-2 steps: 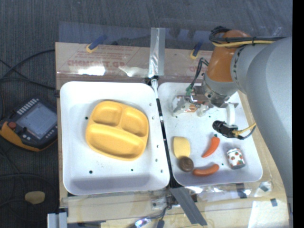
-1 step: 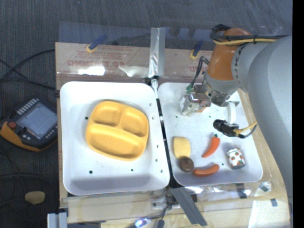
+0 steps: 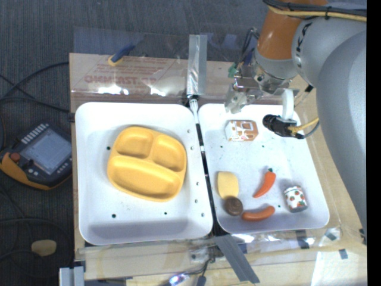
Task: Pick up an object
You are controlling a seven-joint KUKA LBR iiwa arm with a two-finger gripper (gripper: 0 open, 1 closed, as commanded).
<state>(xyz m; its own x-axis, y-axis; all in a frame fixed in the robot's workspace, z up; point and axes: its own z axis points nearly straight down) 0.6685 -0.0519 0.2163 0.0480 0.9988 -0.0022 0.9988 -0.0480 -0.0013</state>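
Above the right bin's far edge, the jaws hang over nothing; their opening cannot be told.

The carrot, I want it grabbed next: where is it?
The carrot lies in the right bin, toward its front, between the yellow block and the small jar.

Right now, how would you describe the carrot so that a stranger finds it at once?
Look in the right white bin, in its near half. The toy carrot lies tilted between the pale yellow block and the small jar. It alone is orange, tapered and green-tipped.
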